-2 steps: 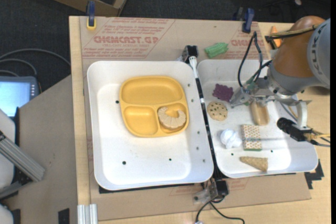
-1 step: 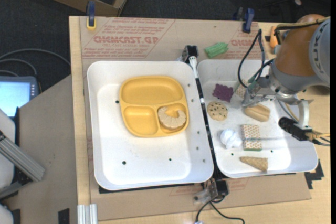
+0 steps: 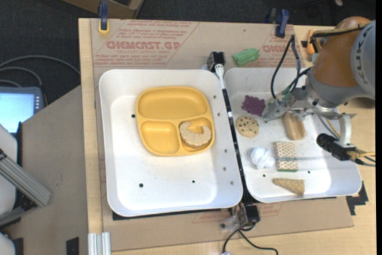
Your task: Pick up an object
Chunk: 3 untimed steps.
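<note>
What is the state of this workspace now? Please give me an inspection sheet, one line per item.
Surface: wooden bench bearing left bin and right bin, side by side.
Job's things: in the right bin, purple grapes, cookie, white object, wafer, bread wedge, tan piece.
Clutter: yellow divided plate in the left bin, a bagel in its lower-right compartment; green item on the bench outside the bins.
Grippers: gripper low over the tan piece; grasp cannot be told.
Cables: black cables beside the arm.
Surroundings: dark floor, lit screen at left.

Arm [image 3: 343, 63] lowered, gripper [image 3: 292, 119] pointing down
</note>
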Tool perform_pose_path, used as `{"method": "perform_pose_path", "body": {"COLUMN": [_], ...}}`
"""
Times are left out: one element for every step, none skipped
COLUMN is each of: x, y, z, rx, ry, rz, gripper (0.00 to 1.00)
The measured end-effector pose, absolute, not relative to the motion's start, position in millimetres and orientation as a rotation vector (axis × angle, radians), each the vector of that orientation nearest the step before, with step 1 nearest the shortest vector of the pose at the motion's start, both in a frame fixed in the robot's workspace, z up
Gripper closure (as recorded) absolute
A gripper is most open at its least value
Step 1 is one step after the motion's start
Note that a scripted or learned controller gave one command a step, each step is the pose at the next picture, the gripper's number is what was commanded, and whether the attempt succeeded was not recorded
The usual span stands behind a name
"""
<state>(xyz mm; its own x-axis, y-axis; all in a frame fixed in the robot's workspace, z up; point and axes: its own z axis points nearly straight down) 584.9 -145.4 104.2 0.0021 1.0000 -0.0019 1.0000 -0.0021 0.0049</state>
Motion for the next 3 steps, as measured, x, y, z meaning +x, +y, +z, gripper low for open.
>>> {"method": "perform_pose_path", "body": {"x": [585.6, 585.4, 586.1], "y": [-146, -146, -146], "z": [115, 114, 125], "rx": [2.219, 2.22, 2.218], "ry": [2.212, 2.213, 2.209], "rz": [0.006, 0.006, 0.009], "gripper": [1.0, 0.0, 1.0]}}
